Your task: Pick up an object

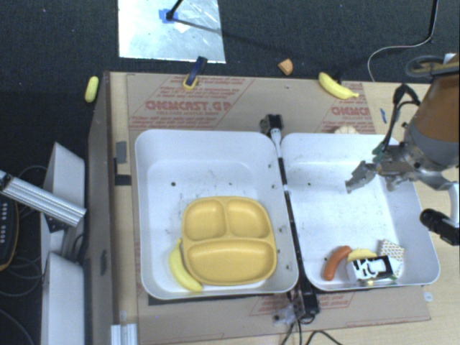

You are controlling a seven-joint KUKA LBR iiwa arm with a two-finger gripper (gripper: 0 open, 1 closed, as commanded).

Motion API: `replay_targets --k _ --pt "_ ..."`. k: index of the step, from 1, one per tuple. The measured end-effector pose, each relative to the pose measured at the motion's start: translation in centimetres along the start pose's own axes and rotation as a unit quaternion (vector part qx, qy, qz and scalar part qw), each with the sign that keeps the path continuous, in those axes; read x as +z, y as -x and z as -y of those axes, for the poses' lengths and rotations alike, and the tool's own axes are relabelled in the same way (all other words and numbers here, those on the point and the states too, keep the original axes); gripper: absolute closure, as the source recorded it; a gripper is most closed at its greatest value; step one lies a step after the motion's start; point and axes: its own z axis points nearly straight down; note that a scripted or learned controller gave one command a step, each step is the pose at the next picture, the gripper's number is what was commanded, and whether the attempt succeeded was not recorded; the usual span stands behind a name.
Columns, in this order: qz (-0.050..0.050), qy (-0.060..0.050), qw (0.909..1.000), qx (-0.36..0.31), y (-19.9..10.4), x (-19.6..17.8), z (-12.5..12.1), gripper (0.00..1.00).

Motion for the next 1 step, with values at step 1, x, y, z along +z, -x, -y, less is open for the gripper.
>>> replay_targets --k 1 --pt "0.000 0.000 1.0000 0.000 2.71 7.51 -6.72 0.00"
